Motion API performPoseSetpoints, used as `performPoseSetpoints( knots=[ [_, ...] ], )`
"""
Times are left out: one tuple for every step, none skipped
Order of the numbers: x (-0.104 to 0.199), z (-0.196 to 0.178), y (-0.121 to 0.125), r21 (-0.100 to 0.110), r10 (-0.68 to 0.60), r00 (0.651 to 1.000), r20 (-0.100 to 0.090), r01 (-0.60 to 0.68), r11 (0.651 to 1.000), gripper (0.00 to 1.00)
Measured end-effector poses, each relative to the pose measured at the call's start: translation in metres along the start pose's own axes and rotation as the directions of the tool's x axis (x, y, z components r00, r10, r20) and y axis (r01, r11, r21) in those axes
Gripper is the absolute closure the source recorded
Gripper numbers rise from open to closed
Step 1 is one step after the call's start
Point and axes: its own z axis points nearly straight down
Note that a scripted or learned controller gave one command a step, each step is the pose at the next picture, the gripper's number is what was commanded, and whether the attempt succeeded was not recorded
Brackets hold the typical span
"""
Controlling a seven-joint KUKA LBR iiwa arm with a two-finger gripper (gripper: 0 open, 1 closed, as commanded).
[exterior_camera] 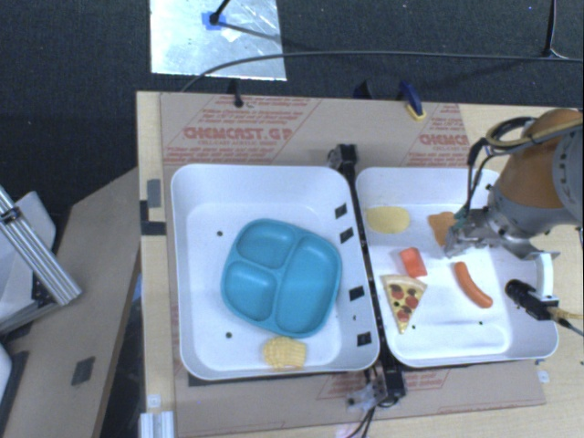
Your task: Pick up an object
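From my end the gripper point(463, 236) is down in the right bin point(525, 340), right at an orange piece point(442, 225); I can't tell its state. A sausage point(473, 284) lies just below it, with an orange-red chunk point(413, 262), pizza slice point(403, 297) and yellow disc point(388, 218) to the left. Left bin point(196, 245) has a blue plate point(279, 276) and corn point(284, 352).

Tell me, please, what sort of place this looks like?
Probably a robotics lab test bench: two white bins clamped side by side, toy food such as a pizza slice, and a robot arm reaching in.
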Motion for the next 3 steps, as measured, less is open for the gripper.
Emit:
performPoseSetpoints(
  knots=[
    [-0.003,-0.045,-0.003,-0.001,0.001,1.000,0.000,-0.001,1.000,1.00],
    [0.007,-0.098,-0.002,-0.002,-0.005,1.000,0.000,0.005,1.000,1.00],
    [0.009,-0.150,0.010,-0.003,-0.006,1.000,0.000,0.006,1.000,1.00]
  ],
)
